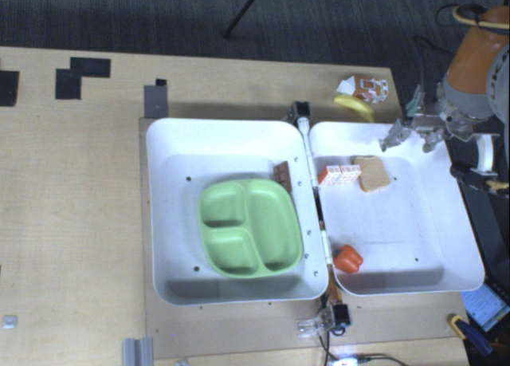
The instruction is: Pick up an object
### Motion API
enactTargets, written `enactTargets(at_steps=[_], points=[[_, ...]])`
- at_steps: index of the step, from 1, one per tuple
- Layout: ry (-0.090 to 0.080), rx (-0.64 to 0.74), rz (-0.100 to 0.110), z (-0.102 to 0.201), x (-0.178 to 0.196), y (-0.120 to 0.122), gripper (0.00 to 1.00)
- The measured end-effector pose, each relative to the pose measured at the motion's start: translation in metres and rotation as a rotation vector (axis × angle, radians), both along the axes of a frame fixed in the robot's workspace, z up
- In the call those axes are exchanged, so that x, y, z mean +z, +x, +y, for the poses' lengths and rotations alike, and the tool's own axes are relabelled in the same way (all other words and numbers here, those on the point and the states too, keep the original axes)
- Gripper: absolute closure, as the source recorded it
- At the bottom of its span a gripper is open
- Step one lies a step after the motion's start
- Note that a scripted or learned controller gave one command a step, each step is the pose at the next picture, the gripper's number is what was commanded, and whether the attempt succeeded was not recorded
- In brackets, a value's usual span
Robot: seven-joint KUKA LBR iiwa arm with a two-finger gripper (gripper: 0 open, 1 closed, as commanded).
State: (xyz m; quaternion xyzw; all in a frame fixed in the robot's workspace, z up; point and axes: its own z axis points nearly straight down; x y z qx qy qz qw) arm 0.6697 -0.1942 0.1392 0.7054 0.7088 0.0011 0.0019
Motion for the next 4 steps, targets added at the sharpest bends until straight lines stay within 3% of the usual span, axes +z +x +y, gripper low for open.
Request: enactTargets(at_steps=[1, 2, 3, 4], points=[[0.001, 0.0, 0.001, 0.063, -0.054, -0.048, 0.0], [0.001, 0.003, -0.003, 0.063, -0.043, -0.046, 1.0], [0.003, 0.001, 0.001, 0.139, 0.05, -0.105, 1.0], [0.003, 0.0, 0.003, 0.166, 0.083, -0.166, 1.0]])
